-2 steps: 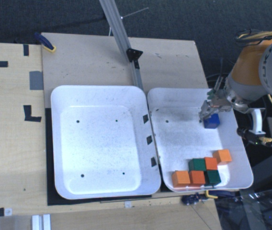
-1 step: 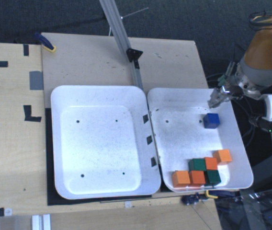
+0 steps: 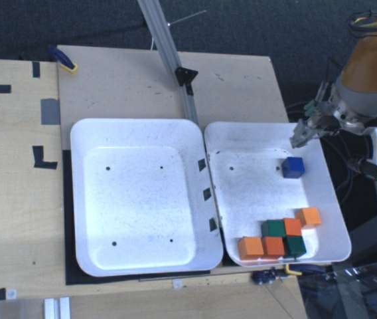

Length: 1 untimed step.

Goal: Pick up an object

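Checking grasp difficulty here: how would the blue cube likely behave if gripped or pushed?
The blue cube looks rigid with flat faces, so it would probably slide, not roll. It sits alone on the right bin floor, so a push should meet no neighbours.

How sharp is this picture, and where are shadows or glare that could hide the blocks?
Camera view: lighting is even and soft, with no strong glare on the right bin. The blue block is slightly soft but distinct, with a faint shadow beside it. The gripper looks blurred, and the clustered orange and green blocks merge at their edges.
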Each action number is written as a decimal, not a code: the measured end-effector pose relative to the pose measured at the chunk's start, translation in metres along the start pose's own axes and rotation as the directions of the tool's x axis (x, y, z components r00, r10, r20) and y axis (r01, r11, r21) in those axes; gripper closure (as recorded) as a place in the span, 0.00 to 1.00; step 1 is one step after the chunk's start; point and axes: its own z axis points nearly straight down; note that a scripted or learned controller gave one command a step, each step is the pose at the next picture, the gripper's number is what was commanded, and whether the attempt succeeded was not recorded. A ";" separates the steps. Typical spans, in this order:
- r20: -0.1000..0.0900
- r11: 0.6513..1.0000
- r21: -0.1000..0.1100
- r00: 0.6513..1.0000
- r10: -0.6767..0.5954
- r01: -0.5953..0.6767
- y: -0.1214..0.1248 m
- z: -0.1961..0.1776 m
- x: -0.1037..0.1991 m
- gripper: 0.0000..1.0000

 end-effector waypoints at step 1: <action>-0.001 1.000 0.003 1.000 -0.004 0.004 -0.017 -0.001 0.050 1.00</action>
